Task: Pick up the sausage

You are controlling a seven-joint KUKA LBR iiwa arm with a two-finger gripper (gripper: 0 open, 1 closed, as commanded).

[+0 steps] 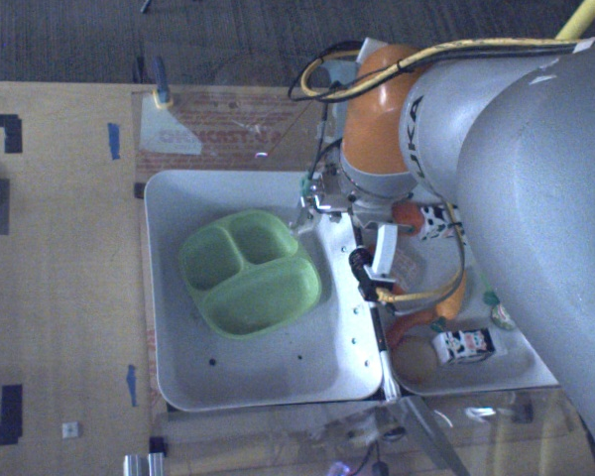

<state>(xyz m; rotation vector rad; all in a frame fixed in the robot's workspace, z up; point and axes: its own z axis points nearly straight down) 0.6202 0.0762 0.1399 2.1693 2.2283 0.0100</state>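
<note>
A reddish-brown, curved sausage (409, 327) lies in the right-hand white bin (521, 370), lower right of centre in the frame, partly hidden beneath the arm's wrist, just left of a small cow-patterned carton (465, 345).

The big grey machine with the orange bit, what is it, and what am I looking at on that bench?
It is a robot arm, filmed by one camera fixed above the bench and looking down at a slant. The arm reaches in from the right. Its wrist hangs above the wall between two shallow white bins. The left bin holds a green divided plate. The right bin, partly hidden under the arm, holds small items, among them a black-and-white carton and something orange. The arm is meant to pick up a sausage, but I cannot pick one out here, nor see anything held.
</note>
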